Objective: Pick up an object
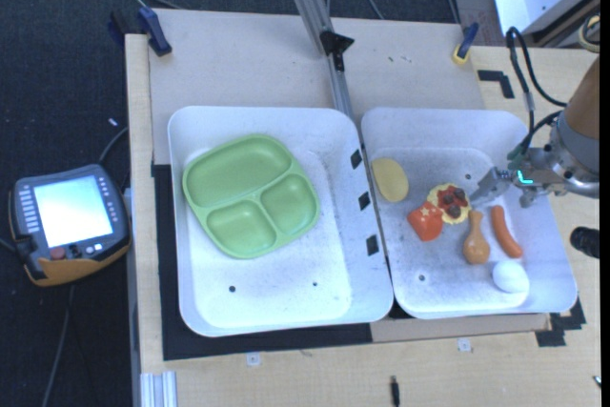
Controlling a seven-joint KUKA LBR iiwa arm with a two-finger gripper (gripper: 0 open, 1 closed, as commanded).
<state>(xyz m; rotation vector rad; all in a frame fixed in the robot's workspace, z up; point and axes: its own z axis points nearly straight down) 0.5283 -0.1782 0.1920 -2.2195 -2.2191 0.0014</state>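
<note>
Approach step, by the look of it: nothing lifted yet. Hand (491, 184) reaching in from 3 o'clock, low over the right bin (419, 131), fingers spread apart with nothing between them, tips pointing toward 9 o'clock. Just off those tips, a small toy pizza slice (449, 201), yellow with red topping, lying flat near the bin's middle. Touching or nearly touching it at 7 o'clock, a red pepper (426, 222). At 5 o'clock of the pizza, a brown drumstick-like piece (476, 243), and beside that toward 3 o'clock an orange sausage (506, 233), directly below the hand. White egg (510, 277) at 5 o'clock of the bin, near the front wall. Pale yellow round piece (390, 179) well apart at 9 o'clock, possibly a potato or a lemon; too blurred to tell. Left bin (286, 300) carrying a green divided plate (250, 195), no loose toys there.

Likely target: pizza slice or sausage, both closest. Next move, as a judgement: drop straight down over one item, straddle its narrow side, close, then lift. Risk of crowding: pepper and drumstick packed close enough to get nudged or pinched along
</note>
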